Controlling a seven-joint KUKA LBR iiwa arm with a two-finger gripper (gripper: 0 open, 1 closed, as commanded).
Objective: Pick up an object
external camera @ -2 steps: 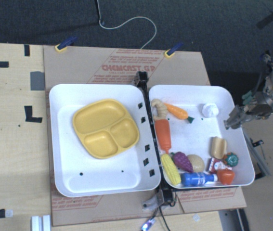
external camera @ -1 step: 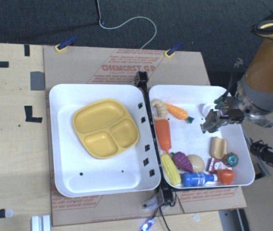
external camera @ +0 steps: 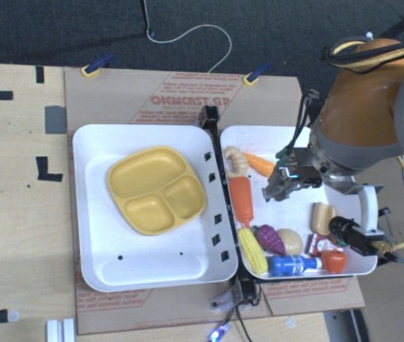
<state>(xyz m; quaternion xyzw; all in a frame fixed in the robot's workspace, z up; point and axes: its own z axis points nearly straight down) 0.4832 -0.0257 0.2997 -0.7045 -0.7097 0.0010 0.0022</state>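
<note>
- Camera view, left bin [external camera: 87,191]: holds a yellow divided plate [external camera: 157,189], lying flat and well apart from the tool. It looks wide and shallow, a poor candidate for a two-finger grasp.
- Divider [external camera: 219,191] between the bins: a sausage [external camera: 242,199] and a corn cob [external camera: 252,250] lie close along it in the right bin [external camera: 294,135]. Judged risk: a finger coming down here could strike the wall before closing.
- Right bin, upper part: a ginger-like piece [external camera: 236,161] and a carrot [external camera: 261,165] lie together, just left of the tool. Judged risk: one may get pushed rather than gripped.
- Tool [external camera: 278,187]: it hangs over bare bin floor in the right bin, with nothing seen between its fingers. Whether they are spread or closed cannot be told at this slant.
- Right bin, lower edge: grapes [external camera: 269,238], a blue bottle [external camera: 292,265], a tan piece [external camera: 320,218] and a red item [external camera: 335,261] are crowded, some touching. Judged risk: a grasp here may catch two things, or slip off rounded toy surfaces.
</note>
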